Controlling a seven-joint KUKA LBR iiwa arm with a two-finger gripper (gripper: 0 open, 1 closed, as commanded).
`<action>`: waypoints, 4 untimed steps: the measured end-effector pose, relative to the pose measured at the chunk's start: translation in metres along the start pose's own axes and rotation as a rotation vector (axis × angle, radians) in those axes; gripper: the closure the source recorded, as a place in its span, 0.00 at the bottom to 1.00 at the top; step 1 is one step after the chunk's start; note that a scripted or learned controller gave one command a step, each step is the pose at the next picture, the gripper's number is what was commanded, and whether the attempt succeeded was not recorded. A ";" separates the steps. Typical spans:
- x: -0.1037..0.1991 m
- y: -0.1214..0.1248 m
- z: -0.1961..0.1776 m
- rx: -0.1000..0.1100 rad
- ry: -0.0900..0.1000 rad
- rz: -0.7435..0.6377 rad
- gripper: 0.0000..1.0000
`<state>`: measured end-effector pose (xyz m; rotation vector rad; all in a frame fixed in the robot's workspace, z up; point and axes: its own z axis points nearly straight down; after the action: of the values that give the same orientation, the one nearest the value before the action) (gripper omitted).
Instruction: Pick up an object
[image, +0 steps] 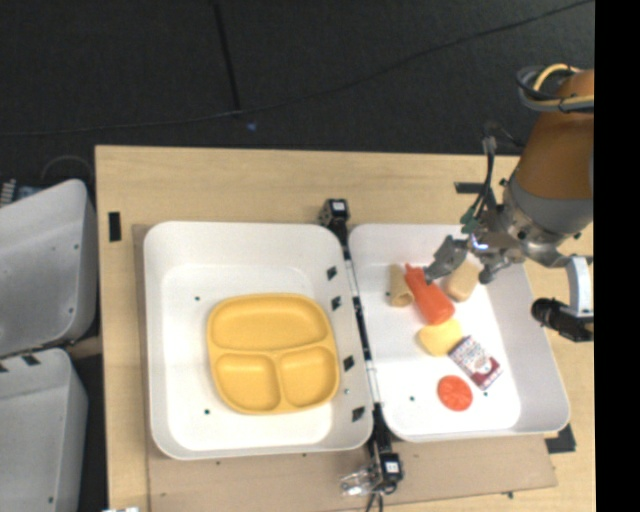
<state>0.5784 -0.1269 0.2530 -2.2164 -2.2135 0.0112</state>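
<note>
The right bin (530, 400) holds several small items. An orange carrot-shaped piece (428, 296) lies beside a tan roll (400, 289). Below them are a yellow lump (440, 338), a maroon and white packet (475, 362) and a red round piece (455, 393). A tan chunk (462, 285) lies at the bin's upper middle. My gripper (468, 263) hangs over the upper part of this bin, just above the tan chunk and to the right of the carrot piece. Its fingers are spread open and nothing is held between them.
The left bin (175, 270) holds a yellow divided tray (272, 352). A ridge with black clips (356, 330) separates the two bins. The arm's grey and orange body (555, 170) reaches over the right bin's far right corner.
</note>
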 end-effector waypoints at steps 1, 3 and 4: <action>0.000 0.002 -0.007 -0.012 -0.002 -0.003 0.00; -0.014 0.007 0.111 -0.008 -0.004 0.001 0.00; -0.016 0.007 0.154 -0.010 -0.004 0.003 0.00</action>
<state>0.5836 -0.1425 0.0988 -2.2267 -2.2177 0.0042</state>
